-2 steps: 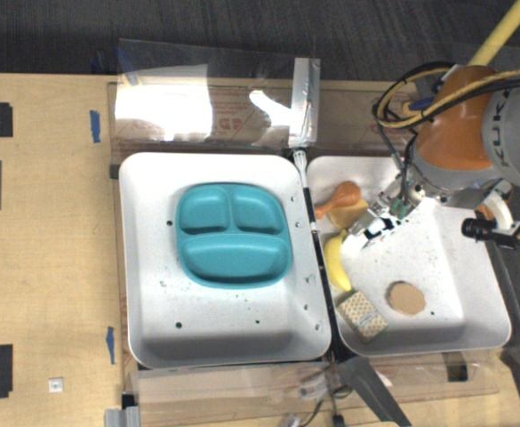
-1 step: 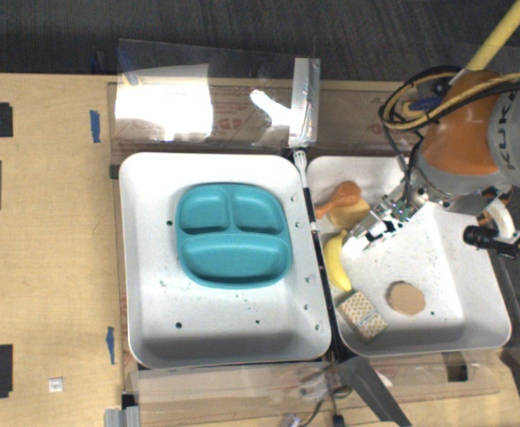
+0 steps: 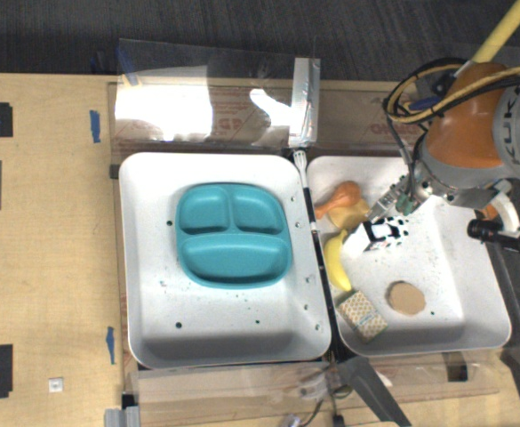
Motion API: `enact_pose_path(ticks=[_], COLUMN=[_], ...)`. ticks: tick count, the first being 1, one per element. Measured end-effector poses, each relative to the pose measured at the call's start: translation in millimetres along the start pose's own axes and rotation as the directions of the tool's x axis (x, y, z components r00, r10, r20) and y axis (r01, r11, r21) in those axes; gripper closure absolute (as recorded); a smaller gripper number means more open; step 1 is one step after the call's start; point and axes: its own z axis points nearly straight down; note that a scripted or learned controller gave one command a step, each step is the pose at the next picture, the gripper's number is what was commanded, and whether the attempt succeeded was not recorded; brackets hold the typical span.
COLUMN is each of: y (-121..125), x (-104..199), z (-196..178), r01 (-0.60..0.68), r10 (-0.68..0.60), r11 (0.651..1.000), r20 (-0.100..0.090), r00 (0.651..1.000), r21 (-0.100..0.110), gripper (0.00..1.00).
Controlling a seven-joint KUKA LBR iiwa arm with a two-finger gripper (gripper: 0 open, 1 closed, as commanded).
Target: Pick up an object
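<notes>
Fingers [image 3: 386, 231] hang low in right bin [image 3: 473, 327], over its left-centre floor; we cannot tell how far apart they stand, nor whether anything sits between them. Just left of them we see orange fruit [image 3: 341, 199] and banana [image 3: 334, 263] along bin's left wall. Patterned block [image 3: 363, 313] and tan disc [image 3: 407, 298] lie nearer front. Left bin [image 3: 153, 310] holds teal tray [image 3: 234, 235].

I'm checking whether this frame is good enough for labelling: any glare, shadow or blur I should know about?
Camera view: strong glare washes out the clear plastic sheet behind the bins; the left bin and teal tray are evenly lit and sharp; the arm casts soft shadow over the right bin; the gripper looks slightly blurred.
</notes>
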Motion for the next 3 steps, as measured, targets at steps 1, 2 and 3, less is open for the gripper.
enact_pose_path(ticks=[1, 2, 3], y=[7, 4, -15], x=[63, 63, 33], z=[-87, -84, -7], r01=[0.099, 0.098, -0.011], r10=[-0.097, -0.096, 0.013], r11=[0.994, 0.994, 0.999], r20=[-0.042, -0.047, -0.035], r00=[0.994, 0.994, 0.999], r21=[0.037, 0.043, 0.041], gripper=[1.00, 0.00, 0.00])
